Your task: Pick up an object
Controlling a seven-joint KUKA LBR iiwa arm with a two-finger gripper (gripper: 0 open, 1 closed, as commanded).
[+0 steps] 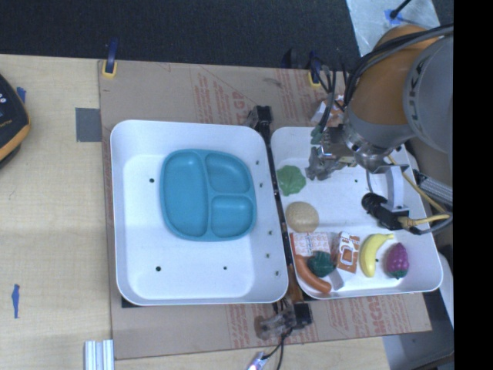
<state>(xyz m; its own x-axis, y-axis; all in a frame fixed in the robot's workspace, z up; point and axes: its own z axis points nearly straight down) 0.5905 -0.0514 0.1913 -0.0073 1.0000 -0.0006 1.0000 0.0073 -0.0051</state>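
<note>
Green leafy toy lay at upper left of the right bin, tan round piece just below it, orange hot dog, dark green lump, printed cards, yellow banana and magenta fruit clustered along the bin's lower edge

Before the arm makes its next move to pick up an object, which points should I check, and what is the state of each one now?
1. Gripper is over the right bin, where the objects are: ok.
2. An object is near the gripper: ok, the green leafy piece lies just beside it.
3. Nothing is between the fingers yet: cannot tell, the wrist hides them.
4. Finger opening is wide enough: cannot tell.
5. Target is free of neighbours: ok, the green leafy piece lies apart from the beige round piece.
6. Left bin with the blue divided plate is out of the arm's way: ok.
</note>
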